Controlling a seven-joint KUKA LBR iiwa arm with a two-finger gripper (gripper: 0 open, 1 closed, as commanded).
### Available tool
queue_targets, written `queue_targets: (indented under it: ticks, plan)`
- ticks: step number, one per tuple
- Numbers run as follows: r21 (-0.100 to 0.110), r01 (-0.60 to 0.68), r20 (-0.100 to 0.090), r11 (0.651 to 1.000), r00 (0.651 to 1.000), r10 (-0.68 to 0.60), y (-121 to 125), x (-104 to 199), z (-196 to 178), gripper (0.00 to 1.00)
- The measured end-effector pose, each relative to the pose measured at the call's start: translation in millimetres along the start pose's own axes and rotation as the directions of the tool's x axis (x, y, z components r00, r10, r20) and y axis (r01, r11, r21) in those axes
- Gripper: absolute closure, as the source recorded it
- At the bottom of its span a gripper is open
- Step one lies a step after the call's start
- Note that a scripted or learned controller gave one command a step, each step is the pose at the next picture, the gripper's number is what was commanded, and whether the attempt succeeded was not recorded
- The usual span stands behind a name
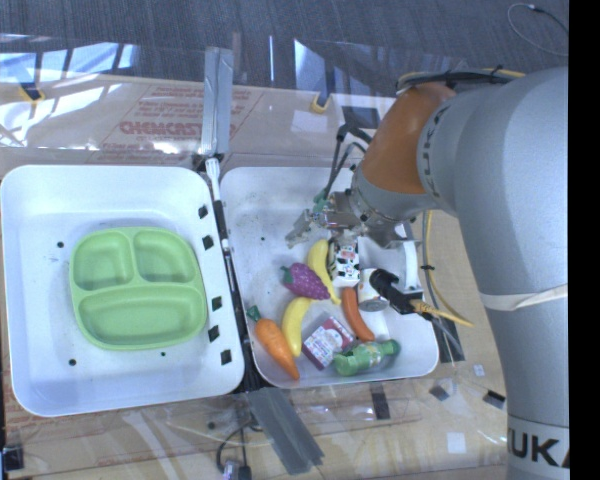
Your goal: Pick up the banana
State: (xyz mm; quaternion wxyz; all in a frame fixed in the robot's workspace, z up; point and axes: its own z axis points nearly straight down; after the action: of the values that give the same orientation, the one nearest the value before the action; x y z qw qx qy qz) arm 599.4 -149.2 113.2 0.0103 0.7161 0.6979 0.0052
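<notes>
Two yellow bananas lie in the right bin (255, 203). One banana (321, 265) lies just under my gripper (328, 234), its upper end hidden by the gripper. The other banana (295, 324) lies lower, between an orange carrot (276, 348) and a red packet (326, 340). My gripper hangs low over the middle of the right bin, right above the upper banana. Whether it touches the fruit is not clear from this angle.
Purple grapes (305, 281) sit between the two bananas. A white-and-black spotted item (347, 264), a second carrot (356, 314) and a green bottle (365, 357) crowd the right bin's lower half. The left bin (30, 268) holds a green divided plate (136, 288).
</notes>
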Motion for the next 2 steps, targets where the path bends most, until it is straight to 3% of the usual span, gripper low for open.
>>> queue_targets:
  ticks: [1,2]
  plan:
    - [-0.007,0.078,-0.003,0.997,0.997,-0.078,-2,4,5,0.00]
    - [0.018,0.294,-0.013,0.956,0.956,-0.294,-22,19,20,0.00]
